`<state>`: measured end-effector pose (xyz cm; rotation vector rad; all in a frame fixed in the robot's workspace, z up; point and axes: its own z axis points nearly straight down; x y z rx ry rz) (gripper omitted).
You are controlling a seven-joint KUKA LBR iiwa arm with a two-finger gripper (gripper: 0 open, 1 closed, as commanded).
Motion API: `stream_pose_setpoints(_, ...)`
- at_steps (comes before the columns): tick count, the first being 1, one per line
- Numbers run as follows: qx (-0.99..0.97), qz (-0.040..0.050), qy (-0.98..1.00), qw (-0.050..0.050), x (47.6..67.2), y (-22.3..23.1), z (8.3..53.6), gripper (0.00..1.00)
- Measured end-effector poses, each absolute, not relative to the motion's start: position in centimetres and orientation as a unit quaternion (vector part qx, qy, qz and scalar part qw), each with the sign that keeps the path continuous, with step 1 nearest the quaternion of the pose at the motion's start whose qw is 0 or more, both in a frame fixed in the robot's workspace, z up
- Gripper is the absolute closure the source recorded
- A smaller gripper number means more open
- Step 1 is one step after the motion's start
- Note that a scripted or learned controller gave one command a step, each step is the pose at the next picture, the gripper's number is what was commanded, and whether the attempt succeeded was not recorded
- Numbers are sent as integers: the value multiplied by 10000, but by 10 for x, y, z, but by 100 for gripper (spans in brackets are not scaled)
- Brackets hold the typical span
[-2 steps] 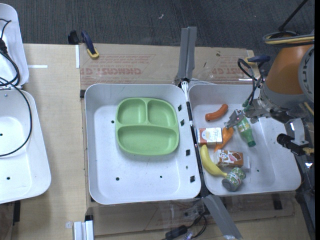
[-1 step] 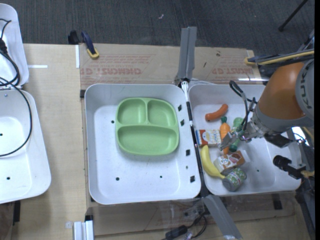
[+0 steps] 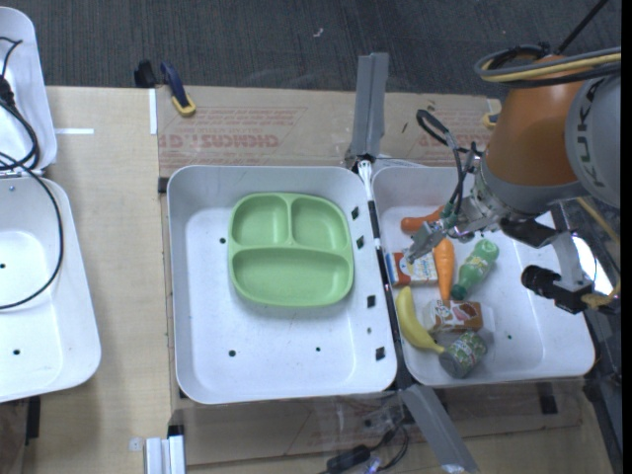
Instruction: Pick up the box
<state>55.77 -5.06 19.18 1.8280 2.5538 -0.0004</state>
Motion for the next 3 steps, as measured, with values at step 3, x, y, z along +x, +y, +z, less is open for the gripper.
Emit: stream_pose_setpoints(3,5786,-12,8156,-8,619,-7,191,0)
